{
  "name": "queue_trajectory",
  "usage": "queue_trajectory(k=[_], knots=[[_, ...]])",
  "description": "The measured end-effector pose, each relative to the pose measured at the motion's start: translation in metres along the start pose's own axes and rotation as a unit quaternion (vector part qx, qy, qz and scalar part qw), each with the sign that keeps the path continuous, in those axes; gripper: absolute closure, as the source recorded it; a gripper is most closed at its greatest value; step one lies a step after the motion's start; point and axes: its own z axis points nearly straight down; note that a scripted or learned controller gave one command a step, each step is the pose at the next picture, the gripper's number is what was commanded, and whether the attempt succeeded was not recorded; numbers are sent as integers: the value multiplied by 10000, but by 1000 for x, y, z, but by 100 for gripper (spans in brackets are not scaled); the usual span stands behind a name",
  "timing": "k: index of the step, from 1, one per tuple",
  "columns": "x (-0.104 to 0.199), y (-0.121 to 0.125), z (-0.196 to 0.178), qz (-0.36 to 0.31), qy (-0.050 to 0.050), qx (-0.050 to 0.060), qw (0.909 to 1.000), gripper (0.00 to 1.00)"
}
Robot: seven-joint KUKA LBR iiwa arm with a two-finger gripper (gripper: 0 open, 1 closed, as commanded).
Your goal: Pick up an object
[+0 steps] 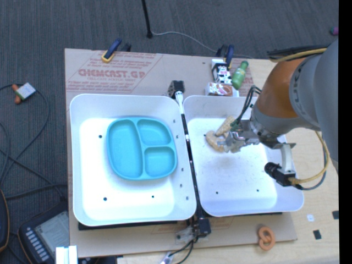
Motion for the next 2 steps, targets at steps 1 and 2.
queue_trajectory(k=[1,2], knots=[[-19,45,19,0,-5,-5,10000,100],[-25,90,5,-5,-6,-10,10000,100]])
